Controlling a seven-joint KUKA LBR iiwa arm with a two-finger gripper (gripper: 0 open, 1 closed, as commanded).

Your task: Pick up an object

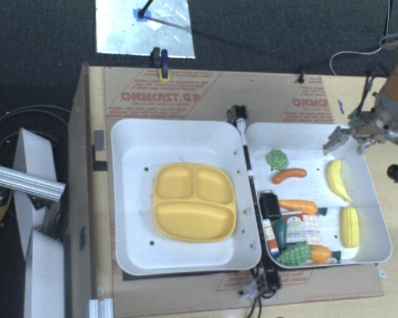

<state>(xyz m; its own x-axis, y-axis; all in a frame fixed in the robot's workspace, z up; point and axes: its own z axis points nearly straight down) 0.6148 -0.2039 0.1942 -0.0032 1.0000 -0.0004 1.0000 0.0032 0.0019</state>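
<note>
The right bin (pixel 378 197) holds several toy foods: a green broccoli (pixel 276 158), a red sausage (pixel 290 175), a yellow banana (pixel 337 179), a corn cob (pixel 349 226), a carrot (pixel 297 206), a printed packet (pixel 298 229) and a green and orange pile (pixel 305 254) at the front. My gripper (pixel 349 142) hangs over the bin's far right corner, just beyond the banana. It is open, its grey fingers (pixel 333 140) spread with nothing between them.
The left bin (pixel 129 177) holds a yellow divided plate (pixel 194 201). A black block (pixel 269 204) and a red-tipped tube (pixel 271 236) lie along the right bin's left wall. A clamp (pixel 239 114) sits where the bins meet at the back.
</note>
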